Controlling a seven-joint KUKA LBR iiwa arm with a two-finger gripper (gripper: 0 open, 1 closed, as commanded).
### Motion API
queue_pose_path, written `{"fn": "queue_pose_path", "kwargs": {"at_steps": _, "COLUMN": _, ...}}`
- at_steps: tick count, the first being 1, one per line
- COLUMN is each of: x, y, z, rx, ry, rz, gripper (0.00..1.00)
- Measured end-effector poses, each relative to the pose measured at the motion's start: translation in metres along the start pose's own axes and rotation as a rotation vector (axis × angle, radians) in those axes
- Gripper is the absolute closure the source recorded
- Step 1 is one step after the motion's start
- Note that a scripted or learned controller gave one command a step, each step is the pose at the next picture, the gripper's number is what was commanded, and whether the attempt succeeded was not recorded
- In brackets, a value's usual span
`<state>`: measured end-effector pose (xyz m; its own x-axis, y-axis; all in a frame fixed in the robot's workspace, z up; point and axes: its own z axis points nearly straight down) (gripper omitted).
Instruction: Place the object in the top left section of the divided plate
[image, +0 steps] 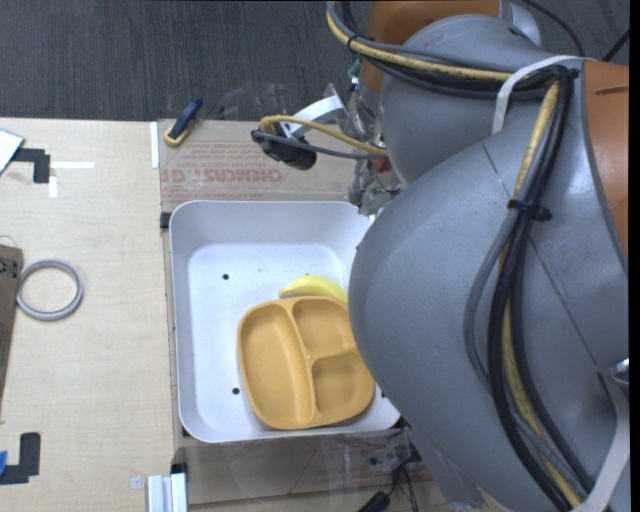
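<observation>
White bin (200, 330) holds divided plate (300, 362); arm (480, 260) hides yellow object (312, 288).

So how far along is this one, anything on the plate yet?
Nothing looks done: all sections of the plate that show are bare. The yellow object lies in the bin just beyond the plate's far edge, partly hidden by it. The arm covers the right of the view, so what it is doing can't be told. Picking up and placing the object are left.
</observation>
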<state>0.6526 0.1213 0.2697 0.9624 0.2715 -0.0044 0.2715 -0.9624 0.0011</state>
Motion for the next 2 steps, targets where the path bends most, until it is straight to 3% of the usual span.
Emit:
{"fn": "queue_pose_path", "kwargs": {"at_steps": 1, "x": 0.0018, "y": -0.0241, "z": 0.129, "rx": 0.0, "ry": 0.0, "rz": 0.029, "gripper": 1.0}}
{"fn": "queue_pose_path", "kwargs": {"at_steps": 2, "x": 0.0022, "y": -0.0238, "z": 0.1282, "rx": 0.001, "ry": 0.002, "rz": 0.03, "gripper": 0.0}}
